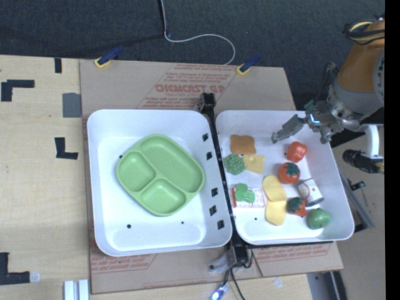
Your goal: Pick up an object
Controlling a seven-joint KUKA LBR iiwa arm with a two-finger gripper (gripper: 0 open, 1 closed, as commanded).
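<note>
Tool over right bin, nothing gripped

The tool (304, 127) hovered above the right white bin's (331, 230) upper edge, fingers spread and pinching nothing; a small red plastic pepper (296, 150) lay just below it, the green divided plate (160, 174) sat in the left white bin (103, 167)

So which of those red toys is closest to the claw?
The upper red one, just below the gripper. The tomato-like one sits lower, and the third lies lower still.

a wooden bench (37, 186) carries cardboard (187, 86) under two white bins (100, 130).
</note>
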